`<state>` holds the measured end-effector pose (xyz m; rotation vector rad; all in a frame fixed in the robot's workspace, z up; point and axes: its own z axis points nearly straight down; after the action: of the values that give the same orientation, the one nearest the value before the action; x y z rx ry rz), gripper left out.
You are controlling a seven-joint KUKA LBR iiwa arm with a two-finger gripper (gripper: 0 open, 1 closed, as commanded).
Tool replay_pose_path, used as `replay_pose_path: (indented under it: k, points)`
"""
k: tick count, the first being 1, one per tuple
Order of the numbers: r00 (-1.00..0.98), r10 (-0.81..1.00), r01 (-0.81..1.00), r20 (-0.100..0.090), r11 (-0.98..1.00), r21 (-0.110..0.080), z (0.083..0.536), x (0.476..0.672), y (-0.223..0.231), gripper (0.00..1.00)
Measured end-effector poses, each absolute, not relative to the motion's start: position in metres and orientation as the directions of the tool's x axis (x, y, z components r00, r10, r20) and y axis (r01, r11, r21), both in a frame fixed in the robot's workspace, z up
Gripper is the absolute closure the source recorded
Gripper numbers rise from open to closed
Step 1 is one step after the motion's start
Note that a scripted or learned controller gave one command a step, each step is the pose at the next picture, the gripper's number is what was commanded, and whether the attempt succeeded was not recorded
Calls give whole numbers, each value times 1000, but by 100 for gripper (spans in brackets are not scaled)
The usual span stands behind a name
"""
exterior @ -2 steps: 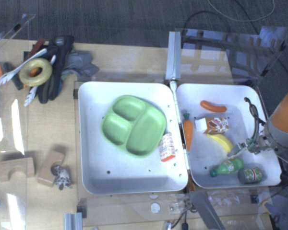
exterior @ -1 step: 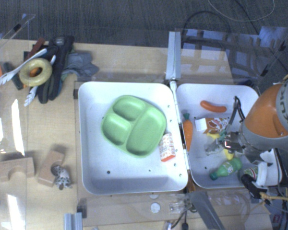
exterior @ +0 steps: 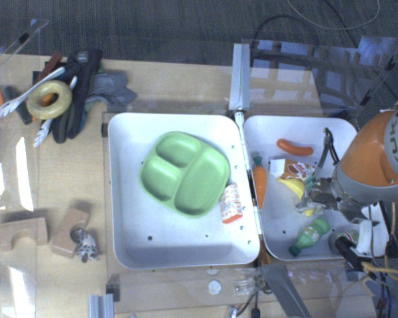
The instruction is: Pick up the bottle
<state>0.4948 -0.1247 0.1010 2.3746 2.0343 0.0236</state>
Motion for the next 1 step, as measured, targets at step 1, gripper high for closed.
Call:
replay_pose_path:
  k: [1]
  points:
    - [412,911,911,3,-412,5,185,489,-22,100]
